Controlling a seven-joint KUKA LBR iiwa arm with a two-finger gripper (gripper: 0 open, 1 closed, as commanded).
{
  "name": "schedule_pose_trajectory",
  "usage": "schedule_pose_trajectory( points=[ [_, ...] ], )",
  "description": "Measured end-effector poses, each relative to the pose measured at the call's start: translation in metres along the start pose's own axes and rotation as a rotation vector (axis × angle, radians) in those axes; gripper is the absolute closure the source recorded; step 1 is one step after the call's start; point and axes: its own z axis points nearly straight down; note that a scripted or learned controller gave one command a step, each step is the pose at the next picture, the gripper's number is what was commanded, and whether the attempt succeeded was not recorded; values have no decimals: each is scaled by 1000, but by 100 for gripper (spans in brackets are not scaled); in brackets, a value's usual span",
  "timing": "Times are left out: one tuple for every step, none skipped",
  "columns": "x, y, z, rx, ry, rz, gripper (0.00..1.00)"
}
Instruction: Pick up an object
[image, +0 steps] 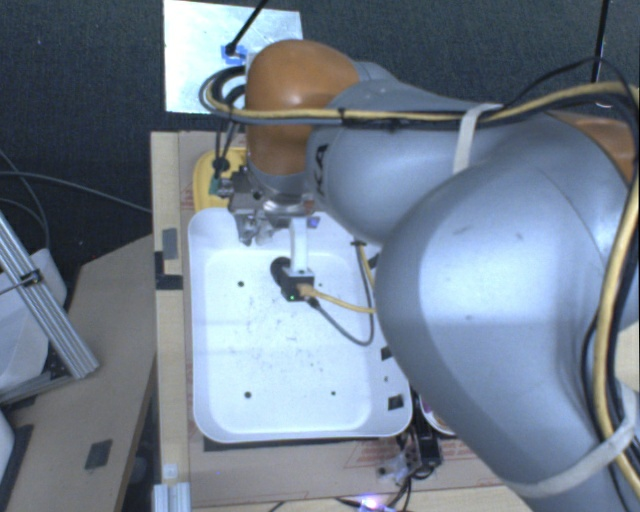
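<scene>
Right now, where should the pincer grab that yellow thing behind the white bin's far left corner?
Probably its exposed left end, from straight above: the yellow thing lies just beyond the white bin's far rim, which blocks a side approach, and the arm hides the rest.

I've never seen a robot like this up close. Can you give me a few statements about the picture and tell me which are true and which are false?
1. The arm wears an orange band above its gripper. True.
2. The arm comes in from the picture's left. False: it comes in from the right.
3. The gripper hangs over the far end of the bin. True.
4. The bin is red. False: it is white.
5. A yellow thing sits just beyond the bin's far left corner. True.
</scene>
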Motion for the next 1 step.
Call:
schedule_pose_trajectory(
  points=[
    [-67,-63,-4,10,-4,7,100]
  ],
)
